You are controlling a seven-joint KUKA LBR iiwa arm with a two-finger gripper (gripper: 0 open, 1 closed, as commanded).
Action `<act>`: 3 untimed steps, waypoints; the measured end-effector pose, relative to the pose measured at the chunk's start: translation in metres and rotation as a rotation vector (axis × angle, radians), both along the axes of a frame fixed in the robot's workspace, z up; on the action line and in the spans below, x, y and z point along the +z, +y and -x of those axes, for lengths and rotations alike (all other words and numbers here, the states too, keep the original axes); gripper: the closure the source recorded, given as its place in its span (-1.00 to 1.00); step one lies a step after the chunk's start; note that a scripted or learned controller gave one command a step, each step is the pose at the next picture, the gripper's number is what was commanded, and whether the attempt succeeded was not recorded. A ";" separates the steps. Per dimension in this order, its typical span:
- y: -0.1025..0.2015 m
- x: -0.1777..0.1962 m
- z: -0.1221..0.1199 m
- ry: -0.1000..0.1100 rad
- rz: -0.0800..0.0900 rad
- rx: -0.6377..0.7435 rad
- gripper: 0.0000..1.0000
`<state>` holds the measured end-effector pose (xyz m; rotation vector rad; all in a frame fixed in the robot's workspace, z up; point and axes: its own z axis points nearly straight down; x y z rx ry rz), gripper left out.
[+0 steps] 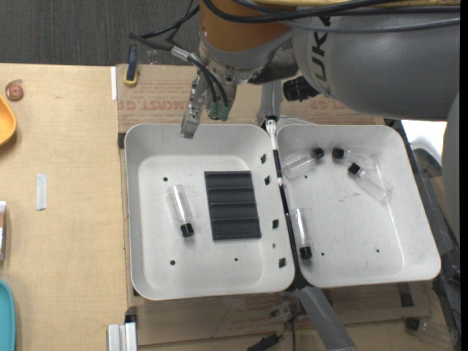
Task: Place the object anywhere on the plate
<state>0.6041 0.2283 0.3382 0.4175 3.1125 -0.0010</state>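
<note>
A black ribbed plate (232, 205) lies flat in the middle of the left bin (146, 269). Just left of the plate lies a clear tube with a black cap (179, 210), resting on the bin floor and apart from the plate. My gripper (197, 114) hangs over the back rim of the left bin, above and behind the tube, well clear of both tube and plate. The arm's orange band and grey wrist fill the top of the view and hide the gripper's upper part.
The right bin (409, 262) holds several more clear capped tubes: one along its left wall (300, 232), others near the back (298, 165) (369, 183). Cables hang beside the gripper. A wooden bench top (66, 159) lies to the left.
</note>
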 end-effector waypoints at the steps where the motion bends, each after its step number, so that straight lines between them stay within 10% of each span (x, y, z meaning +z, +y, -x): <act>1: -0.001 -0.079 -0.041 0.000 -0.001 0.123 1.00; 3: 0.000 -0.047 0.042 0.002 0.000 0.416 1.00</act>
